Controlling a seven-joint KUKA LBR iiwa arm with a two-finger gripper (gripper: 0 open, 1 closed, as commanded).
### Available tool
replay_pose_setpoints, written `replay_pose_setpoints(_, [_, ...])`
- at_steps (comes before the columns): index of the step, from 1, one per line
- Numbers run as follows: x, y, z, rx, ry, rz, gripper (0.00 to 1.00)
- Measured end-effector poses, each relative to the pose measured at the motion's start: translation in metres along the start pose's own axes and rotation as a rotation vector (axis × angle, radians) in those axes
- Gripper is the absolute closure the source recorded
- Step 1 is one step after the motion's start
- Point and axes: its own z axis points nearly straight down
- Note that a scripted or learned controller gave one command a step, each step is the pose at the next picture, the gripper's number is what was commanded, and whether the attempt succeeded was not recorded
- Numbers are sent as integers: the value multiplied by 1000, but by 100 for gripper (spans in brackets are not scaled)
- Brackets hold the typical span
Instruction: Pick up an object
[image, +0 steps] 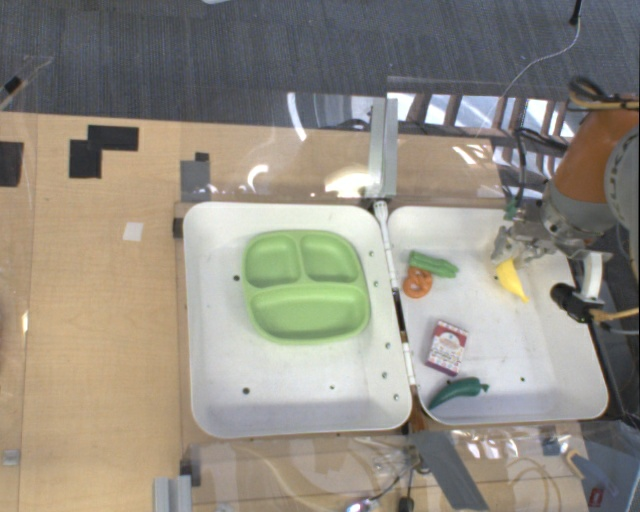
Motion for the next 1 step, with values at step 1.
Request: replay_pose_setpoints(1, [7,-82,-114,7,3,-30,100])
